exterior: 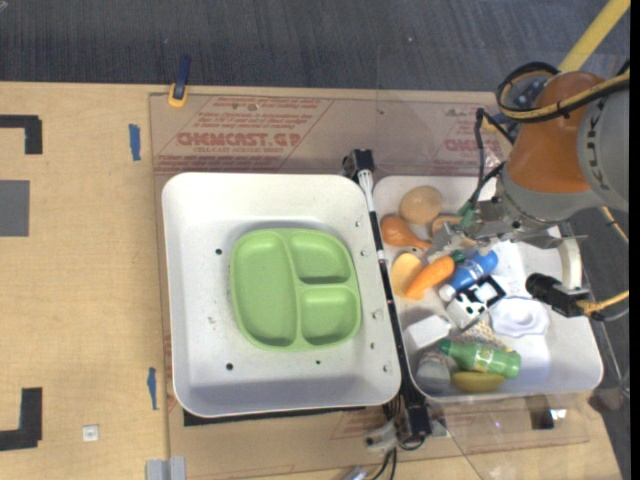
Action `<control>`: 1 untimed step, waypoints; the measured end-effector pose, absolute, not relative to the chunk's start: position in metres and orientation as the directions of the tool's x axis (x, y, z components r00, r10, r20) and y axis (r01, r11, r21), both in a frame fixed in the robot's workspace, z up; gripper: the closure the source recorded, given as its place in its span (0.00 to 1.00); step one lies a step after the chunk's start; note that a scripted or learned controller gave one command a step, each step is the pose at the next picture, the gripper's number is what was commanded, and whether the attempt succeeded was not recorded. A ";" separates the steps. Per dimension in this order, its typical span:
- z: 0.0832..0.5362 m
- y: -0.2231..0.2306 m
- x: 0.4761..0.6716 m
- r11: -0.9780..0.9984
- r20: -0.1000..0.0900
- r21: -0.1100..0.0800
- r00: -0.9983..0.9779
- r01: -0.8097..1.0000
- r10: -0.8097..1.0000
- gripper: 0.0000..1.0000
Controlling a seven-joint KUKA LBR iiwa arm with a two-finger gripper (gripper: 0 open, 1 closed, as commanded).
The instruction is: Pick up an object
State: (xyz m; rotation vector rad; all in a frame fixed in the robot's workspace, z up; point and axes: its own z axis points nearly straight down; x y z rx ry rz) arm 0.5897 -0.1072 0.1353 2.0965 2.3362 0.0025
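Note:
The right bin (pixel 578 360) holds a heap of small objects. A tan ball (pixel 421 204) and an orange piece (pixel 397 231) lie at its far left. An orange carrot (pixel 433 273) rests against a yellow piece (pixel 405 269), with a blue bottle (pixel 472 270) just to their right. A green bottle (pixel 483 356) lies over a yellow banana (pixel 477 380) at the near side. My gripper (pixel 466 226) hangs low over the bin's far half, just above the carrot and the blue bottle and right of the tan ball. Nothing is visibly held.
The left bin (pixel 190 298) carries a green divided plate (pixel 296 288). A white cap (pixel 518 318), a black-and-white tag (pixel 481 293) and a white block (pixel 426 326) also sit in the right bin. The arm's orange band (pixel 545 148) looms over the far right corner.

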 end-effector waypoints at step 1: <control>0.097 -0.107 0.590 0.011 0.000 0.004 -0.011 1.000 1.000 0.00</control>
